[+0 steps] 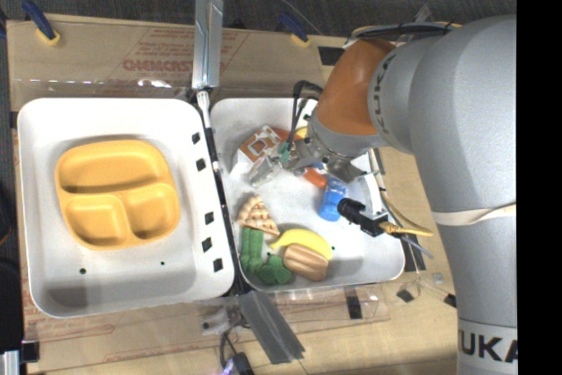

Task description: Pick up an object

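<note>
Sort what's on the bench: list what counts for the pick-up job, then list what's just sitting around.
For the job:
- gripper, low in the right bin
- waffle piece
- green toy
- banana
- brown bread-like toy
- blue item
- brown patterned box

Lying about:
- yellow divided tray in the left bin
- blue clamps on the cardboard

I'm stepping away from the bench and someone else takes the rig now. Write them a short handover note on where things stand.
Gripper: down inside the right bin, near its upper left part; finger state cannot be read from this view, and nothing is seen held.
Right bin holds the toys: waffle piece, green item, yellow banana, brown bun, blue item, brown patterned block.
Left bin holds the yellow divided tray.
Done: arm lowered into the bin.
Left: grasp an object and lift it.
</note>
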`<state>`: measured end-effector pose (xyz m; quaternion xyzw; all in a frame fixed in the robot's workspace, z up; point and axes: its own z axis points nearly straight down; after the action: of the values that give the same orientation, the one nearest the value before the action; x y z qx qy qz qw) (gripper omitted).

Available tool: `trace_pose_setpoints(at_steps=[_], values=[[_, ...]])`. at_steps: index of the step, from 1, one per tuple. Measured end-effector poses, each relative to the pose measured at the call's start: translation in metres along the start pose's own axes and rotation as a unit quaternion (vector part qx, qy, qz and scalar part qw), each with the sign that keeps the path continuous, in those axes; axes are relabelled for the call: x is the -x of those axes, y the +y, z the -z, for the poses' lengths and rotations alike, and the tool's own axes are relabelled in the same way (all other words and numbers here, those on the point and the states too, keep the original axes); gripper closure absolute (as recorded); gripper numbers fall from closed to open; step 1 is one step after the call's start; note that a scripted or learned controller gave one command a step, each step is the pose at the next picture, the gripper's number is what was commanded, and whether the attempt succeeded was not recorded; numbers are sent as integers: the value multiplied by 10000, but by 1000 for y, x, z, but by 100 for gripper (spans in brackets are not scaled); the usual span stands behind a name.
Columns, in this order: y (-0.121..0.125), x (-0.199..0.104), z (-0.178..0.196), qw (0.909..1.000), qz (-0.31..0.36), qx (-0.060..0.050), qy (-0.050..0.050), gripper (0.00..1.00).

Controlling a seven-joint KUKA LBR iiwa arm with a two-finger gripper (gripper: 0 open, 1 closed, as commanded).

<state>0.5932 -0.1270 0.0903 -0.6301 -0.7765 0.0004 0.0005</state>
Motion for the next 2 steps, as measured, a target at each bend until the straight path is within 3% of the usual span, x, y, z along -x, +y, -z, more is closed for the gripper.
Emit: trace_pose_setpoints(at_steps=[1,2], values=[[-28,40,38,9999,-145,8,-10,0],[-24,67,73,9958,-917,0,-8,0]])
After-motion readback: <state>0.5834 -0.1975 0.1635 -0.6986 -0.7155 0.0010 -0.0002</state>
